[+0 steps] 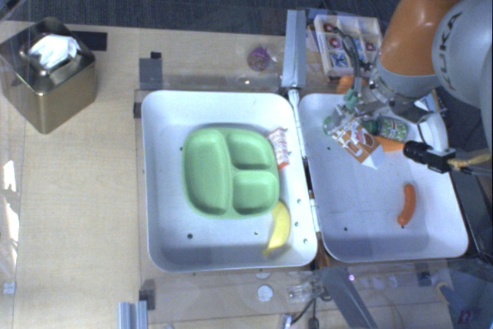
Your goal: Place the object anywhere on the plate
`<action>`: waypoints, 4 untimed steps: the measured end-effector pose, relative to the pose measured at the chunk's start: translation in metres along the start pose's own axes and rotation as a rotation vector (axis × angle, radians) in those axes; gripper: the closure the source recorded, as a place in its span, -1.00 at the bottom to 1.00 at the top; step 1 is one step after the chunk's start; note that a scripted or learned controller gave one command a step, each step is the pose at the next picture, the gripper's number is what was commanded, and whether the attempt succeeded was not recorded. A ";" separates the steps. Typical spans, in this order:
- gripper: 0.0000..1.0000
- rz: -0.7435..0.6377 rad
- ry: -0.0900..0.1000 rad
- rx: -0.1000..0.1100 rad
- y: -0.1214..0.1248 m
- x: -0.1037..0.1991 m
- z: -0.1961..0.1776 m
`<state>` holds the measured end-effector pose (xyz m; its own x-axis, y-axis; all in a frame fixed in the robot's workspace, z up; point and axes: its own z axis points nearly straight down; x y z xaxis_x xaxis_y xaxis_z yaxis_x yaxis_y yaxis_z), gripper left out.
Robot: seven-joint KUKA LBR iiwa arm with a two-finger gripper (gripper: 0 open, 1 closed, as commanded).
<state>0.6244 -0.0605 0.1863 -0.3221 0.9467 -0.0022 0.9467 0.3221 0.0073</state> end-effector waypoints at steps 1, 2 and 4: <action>1.00 0.033 0.002 0.002 0.003 0.072 0.001; 1.00 0.093 0.002 0.004 -0.002 0.139 0.001; -1.00 -0.015 0.003 0.004 -0.020 0.203 0.030</action>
